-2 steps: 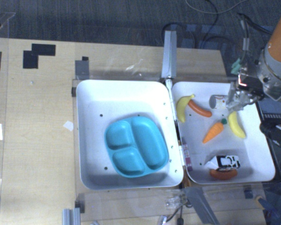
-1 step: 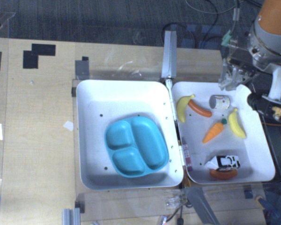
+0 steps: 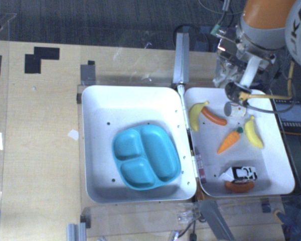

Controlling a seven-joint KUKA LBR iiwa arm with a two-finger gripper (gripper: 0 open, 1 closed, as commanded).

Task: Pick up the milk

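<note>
Camera view, looking down at a slant. Two white bins are set side by side on the pale worktop (image 3: 40, 134). The left bin (image 3: 98, 134) is occupied by a blue divided plate (image 3: 146, 156), which is laid towards its near edge.

The right bin (image 3: 277, 159) is filled with small things. The milk (image 3: 244, 173), a black-and-white carton, is found near the bin's near edge, lying on its side. A red sausage (image 3: 239, 186) is placed just in front of it, touching or nearly so. A carrot (image 3: 229, 140) is laid at a slant in the middle of the bin, well apart from the milk. A left banana (image 3: 195, 114) is propped by the bin's left wall, with an orange sausage (image 3: 213, 117) just beside it. A right banana (image 3: 253, 132) is laid near the carrot's green end. A small grey thing (image 3: 235, 109), too blurred to be named, is seen between the orange sausage and the right banana.

The arm (image 3: 263, 9) is brought in from the upper right. The pincer (image 3: 226, 77) is held over the far edge of the right bin, well apart from the milk. Whether the pincer is spread or pressed together cannot be told, and nothing is seen to be pinched by it.
</note>
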